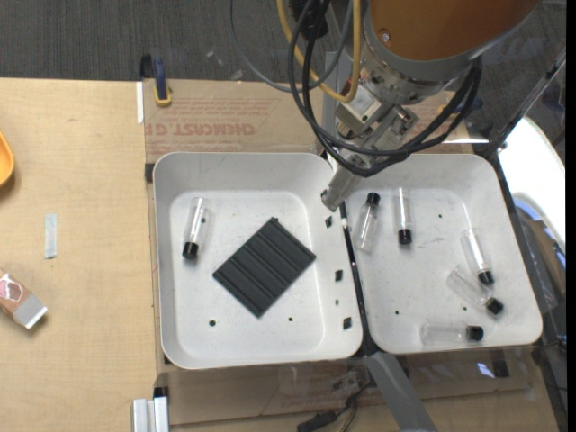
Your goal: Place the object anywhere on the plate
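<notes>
Two white bins sat side by side. Left bin [171, 241]: one clear vial [194, 227] beside a black ribbed plate [265, 265]. At the divider hung the gripper [335, 196], its opening impossible to judge. Right bin [513, 241]: five vials, the leftmost [368, 218] nearest the gripper.

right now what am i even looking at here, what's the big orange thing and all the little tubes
One camera looks down at a slant on a bench. The orange and grey thing is a robot arm reaching in from the right; its tool hangs over the seam between two white bins. The left bin has a black ribbed plate and one capped vial. The right bin has five more vials. I see nothing gripped in the tool. The job is to put one vial on the plate.
</notes>
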Controlling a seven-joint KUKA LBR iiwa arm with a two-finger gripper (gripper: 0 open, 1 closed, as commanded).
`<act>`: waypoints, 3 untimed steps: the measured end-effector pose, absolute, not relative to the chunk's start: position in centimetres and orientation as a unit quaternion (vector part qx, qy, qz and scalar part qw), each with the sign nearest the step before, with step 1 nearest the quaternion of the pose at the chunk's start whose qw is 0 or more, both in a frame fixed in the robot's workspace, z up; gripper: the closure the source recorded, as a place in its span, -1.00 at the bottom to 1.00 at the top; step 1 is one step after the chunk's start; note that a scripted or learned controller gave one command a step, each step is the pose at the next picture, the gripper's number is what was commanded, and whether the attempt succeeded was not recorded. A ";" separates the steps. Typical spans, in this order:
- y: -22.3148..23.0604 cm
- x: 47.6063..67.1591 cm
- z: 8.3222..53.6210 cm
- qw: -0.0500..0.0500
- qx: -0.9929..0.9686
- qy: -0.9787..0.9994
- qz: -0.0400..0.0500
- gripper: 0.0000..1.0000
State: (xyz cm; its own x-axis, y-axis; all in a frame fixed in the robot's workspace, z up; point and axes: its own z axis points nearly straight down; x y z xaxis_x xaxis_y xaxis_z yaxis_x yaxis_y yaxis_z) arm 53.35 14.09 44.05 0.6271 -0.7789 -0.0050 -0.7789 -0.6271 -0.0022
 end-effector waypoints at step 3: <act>21.7 63.0 35.7 0.001 -0.987 0.158 0.003 -1.00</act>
State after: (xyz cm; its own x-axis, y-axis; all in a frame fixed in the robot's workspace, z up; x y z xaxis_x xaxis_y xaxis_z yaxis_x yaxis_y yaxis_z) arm 63.01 21.66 35.71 0.9498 -0.3127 -0.0059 -0.3128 -0.9498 -0.0020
